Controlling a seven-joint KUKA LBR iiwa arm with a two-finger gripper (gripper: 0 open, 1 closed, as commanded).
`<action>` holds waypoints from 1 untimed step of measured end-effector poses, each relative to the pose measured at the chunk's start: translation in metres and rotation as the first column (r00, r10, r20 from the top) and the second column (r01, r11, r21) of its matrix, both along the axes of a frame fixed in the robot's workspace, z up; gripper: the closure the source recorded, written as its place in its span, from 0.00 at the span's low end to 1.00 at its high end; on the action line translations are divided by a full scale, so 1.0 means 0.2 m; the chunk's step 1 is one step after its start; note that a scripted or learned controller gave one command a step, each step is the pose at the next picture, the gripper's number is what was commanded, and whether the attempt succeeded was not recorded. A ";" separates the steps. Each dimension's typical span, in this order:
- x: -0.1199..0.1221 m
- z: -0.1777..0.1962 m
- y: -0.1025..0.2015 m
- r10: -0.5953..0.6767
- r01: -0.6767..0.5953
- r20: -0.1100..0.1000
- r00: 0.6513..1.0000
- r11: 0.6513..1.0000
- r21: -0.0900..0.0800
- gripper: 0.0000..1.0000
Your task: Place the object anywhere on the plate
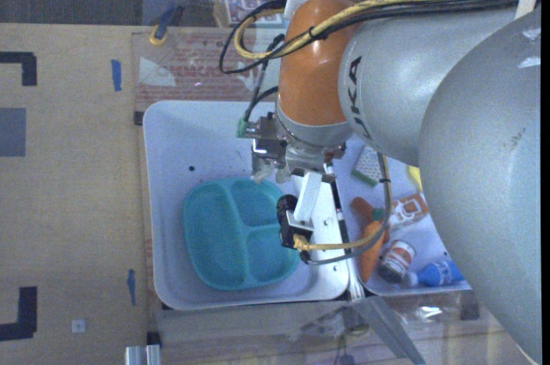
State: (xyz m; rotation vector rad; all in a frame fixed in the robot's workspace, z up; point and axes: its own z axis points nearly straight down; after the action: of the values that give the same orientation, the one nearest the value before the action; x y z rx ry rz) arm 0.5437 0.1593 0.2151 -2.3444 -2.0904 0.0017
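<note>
plate (228,243): teal, divided into three compartments, lying in the left bin (163,149) toward its near side. every compartment that can be seen is bare; the plate's right edge is partly covered by robot hardware.

arm (326,71): reaches in from the right, with the orange band over the back of the left bin.

end effector (263,173): hangs over the left bin at the plate's far right corner, just above or beside the rim. height off the plate is hard to judge from this slant. cannot tell whether the end effector is apart, together or clamped on something, as the wrist body blocks it. cannot tell if it carries anything.

the object: not identified with certainty. loose items lie in the right bin (404,286): a carrot-like orange piece (374,241), a small can with a red label (395,260), a blue item (438,273) and a green-and-white mesh piece (368,166). all are well apart from the plate. tabletop (69,183) left of the bins carries only tape marks.

progress, as a judgement: placement is not done, nothing rests on the plate. if the end effector has something, what is left is the lowering and release over a compartment. if not, the pick from the right bin is still to do, then the carry and the placement.
</note>
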 end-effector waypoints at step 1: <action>0.05 0.11 0.27 -0.346 0.346 0.001 0.938 0.938 -0.001 1.00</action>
State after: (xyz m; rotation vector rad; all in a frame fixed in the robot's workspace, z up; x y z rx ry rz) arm 0.5535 0.2129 0.2368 -2.6759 -1.6468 0.0019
